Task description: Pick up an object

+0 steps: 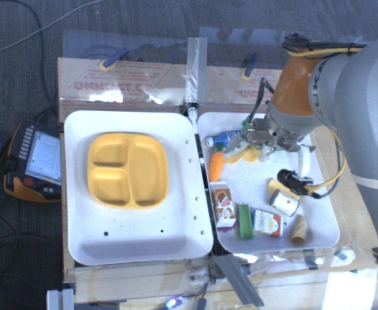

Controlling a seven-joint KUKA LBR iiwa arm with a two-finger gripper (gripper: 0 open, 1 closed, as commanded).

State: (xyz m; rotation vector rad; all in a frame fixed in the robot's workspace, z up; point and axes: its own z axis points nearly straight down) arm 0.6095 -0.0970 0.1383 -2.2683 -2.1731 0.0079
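Observation:
My gripper [258,138] is low over the back of the right bin [324,234], under the orange band of the arm [293,86]. Just below and left of it lies a yellow banana-like piece [239,154], with a blue packet [224,139] further left. An orange carrot [216,166] rests against the bin's left wall. Nearer the front sit a red and white carton [223,206], a green block [244,221], a small white carton [267,223], a cork [298,230] and a white can [284,203]. Whether anything sits between the fingers is hidden.
The left bin [99,237] holds a yellow divided plate [128,169]. A black cable with a connector [291,179] loops from the arm over the right bin. A teach pendant [33,160] lies on the floor at the left.

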